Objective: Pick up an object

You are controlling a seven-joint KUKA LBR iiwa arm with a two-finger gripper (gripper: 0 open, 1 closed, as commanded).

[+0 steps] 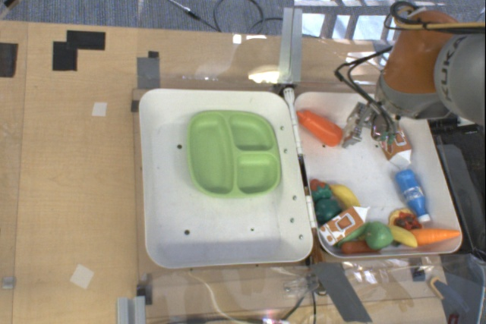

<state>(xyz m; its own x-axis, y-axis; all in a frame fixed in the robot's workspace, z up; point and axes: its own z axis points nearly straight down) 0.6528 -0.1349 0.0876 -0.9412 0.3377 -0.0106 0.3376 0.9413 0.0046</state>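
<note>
1. The end effector (363, 125) is hovering with its fingers apart, gripping nothing, just beside the orange carrot (319, 127).
2. The carrot is lying in the right bin (353, 169); it is probably light, stiff, slippery plastic, best taken mid-body.

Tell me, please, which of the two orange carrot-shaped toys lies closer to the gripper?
The orange carrot-shaped toy at the right bin's upper left, just beside the gripper; the other orange carrot lies in the bin's bottom right corner.
</note>
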